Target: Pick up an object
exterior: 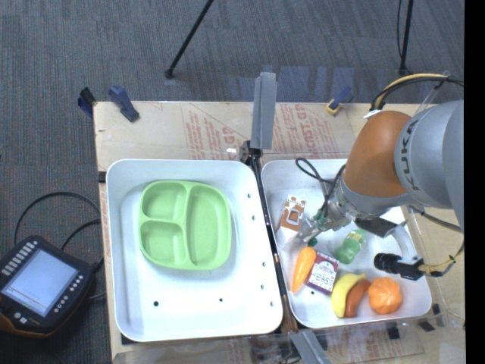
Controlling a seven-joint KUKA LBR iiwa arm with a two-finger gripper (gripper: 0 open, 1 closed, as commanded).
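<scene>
Off at the far left, down on the floor, a teach pendant (42,283) lies with its screen lit, its cable looping behind it. Next comes the surface (174,131), a board with red printing, carrying two blue clamps at its far left corner. On it sits the left bin (121,309), and in that bin a green divided plate (186,224) with three compartments, nothing on it that I can see.

A grey upright post (264,112) stands at the far edge where the two bins meet. Past the divider is the right bin (292,177), and that is where all the candidates are: a small orange-and-white carton (292,212) toward the far left of the bin, a carrot (303,268) nearer, a dark red packet (324,273) just beside the carrot, a green bottle-like item (350,246), then a banana (345,293) touching a reddish-brown piece, and a mandarin (386,296) at the near right.

The claw (318,226) is low in this bin, between the carton and the carrot, with the arm (394,161) bulking over it from the right. I cannot tell how it is set; the tip is too small and cluttered to read.

Nothing looks lifted yet. By my reckoning the approach is made, and the grasp and lift remain.
</scene>
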